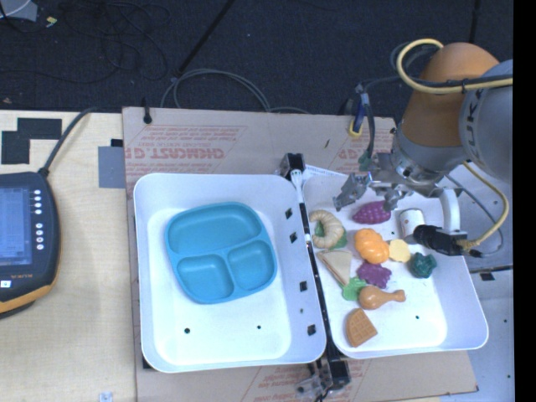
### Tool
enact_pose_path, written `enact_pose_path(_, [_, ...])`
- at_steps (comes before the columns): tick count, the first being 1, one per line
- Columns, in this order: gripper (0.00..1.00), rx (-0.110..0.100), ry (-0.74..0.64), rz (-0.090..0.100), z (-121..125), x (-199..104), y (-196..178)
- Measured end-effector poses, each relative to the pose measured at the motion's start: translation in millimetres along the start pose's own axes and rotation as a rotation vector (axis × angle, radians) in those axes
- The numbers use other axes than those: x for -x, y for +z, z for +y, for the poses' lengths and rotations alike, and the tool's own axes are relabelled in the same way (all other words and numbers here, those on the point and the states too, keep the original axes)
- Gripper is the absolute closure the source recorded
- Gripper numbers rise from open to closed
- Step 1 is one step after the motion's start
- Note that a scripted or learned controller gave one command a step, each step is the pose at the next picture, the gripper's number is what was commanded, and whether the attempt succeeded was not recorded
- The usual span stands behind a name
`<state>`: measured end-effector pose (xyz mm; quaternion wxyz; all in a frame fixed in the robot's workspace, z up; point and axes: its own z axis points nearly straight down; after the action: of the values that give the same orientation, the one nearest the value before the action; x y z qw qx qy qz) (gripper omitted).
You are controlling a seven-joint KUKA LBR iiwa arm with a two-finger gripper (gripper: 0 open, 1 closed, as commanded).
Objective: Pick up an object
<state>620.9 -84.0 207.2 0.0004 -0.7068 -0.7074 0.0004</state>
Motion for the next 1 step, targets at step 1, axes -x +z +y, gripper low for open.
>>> enact_pose_path(1, [0.00, -0.006, 0.007, 0.000, -24.2, 65.4, 126.0])
